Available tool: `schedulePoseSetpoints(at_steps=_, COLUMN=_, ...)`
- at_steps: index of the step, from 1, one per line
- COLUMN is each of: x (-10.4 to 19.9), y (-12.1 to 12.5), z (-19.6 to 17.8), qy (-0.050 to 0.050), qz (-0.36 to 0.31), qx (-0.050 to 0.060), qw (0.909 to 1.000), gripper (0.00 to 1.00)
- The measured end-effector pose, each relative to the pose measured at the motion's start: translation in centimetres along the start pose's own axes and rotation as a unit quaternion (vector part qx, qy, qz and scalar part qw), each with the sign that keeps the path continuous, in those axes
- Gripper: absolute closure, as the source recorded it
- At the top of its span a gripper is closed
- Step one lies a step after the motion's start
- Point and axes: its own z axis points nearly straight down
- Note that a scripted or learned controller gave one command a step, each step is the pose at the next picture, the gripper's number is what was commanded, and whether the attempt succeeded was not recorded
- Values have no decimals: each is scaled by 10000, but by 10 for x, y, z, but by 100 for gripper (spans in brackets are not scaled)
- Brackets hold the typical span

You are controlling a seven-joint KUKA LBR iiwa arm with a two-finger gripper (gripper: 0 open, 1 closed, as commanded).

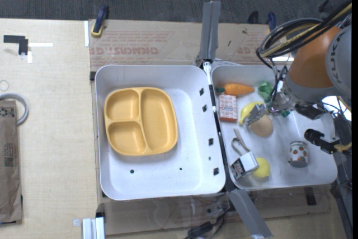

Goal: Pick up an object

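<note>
Tight quarters in the right bin, its left wall close, and the fingers, spread or pinched I cannot tell, hover touching the tan potato just below them.

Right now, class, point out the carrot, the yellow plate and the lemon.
carrot (239,88), camera view, middle of its orange body.
yellow plate (160,120), camera view, floor of its large compartment.
lemon (262,168), camera view, its yellow skin.

1 fixed overhead camera, slanted onto both bins
</note>
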Motion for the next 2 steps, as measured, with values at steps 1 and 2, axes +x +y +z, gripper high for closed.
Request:
schedulePoseSetpoints(at_steps=1, x=-2, y=0, z=-8, qy=-5, qz=22, qx=-1, qw=10000, gripper=100)
schedulePoseSetpoints(at_steps=2, x=-3, y=36, z=-1, qy=-10, qz=-4741, qx=-16, qw=8805, gripper=100)
